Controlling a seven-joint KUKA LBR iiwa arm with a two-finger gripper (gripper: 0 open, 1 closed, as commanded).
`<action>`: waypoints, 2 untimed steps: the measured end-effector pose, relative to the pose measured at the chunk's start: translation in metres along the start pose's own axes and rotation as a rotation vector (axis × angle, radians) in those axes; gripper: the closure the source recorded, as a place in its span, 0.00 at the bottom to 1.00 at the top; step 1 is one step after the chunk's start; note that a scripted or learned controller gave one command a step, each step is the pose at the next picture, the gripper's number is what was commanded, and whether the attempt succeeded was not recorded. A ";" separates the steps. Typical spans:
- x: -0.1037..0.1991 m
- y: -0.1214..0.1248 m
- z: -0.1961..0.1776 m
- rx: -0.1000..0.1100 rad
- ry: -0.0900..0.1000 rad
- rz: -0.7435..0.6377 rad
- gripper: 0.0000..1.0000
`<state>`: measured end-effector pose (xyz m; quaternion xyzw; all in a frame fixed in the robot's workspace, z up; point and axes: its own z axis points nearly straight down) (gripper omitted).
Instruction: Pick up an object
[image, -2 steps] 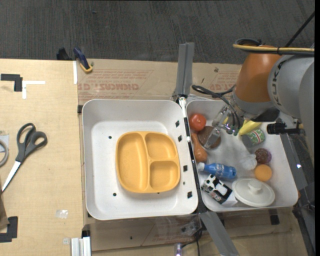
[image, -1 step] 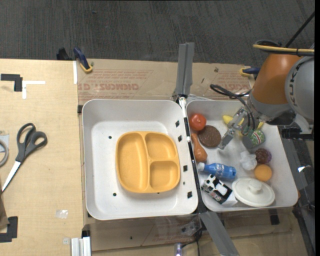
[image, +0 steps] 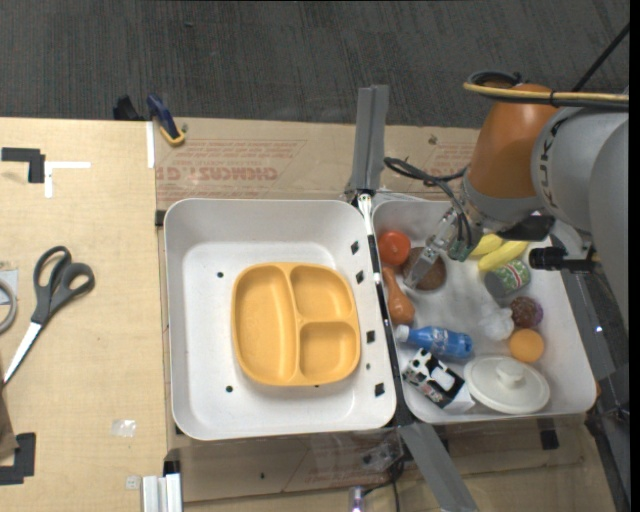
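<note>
My gripper (image: 424, 264) reaches down into the back left part of the right bin (image: 575, 330). Its tip is over a brown round object (image: 434, 279), just right of a red tomato (image: 394, 246); whether it touches the brown object I cannot tell. A yellow banana (image: 497, 249) and a green and yellow item (image: 507, 276) lie just right of the gripper. An orange sausage-like piece (image: 399, 300) lies along the bin's left wall. Nearer the front are a blue bottle (image: 441, 343), a black and white toy (image: 432, 374), a white lid (image: 508, 385), an orange ball (image: 526, 346) and a purple item (image: 527, 312).
The left bin (image: 190, 330) holds a yellow divided plate (image: 296, 324). Scissors (image: 48, 290) lie on the wooden bench at the left. A grey divider bar (image: 370, 140) runs between the bins at the back. Cables hang beside the orange-banded wrist (image: 510, 140).
</note>
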<state>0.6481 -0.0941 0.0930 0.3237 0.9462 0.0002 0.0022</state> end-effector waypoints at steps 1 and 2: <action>-0.001 0.000 -0.011 0.001 -0.006 -0.003 1.00; 0.020 0.009 -0.179 0.001 0.000 -0.009 1.00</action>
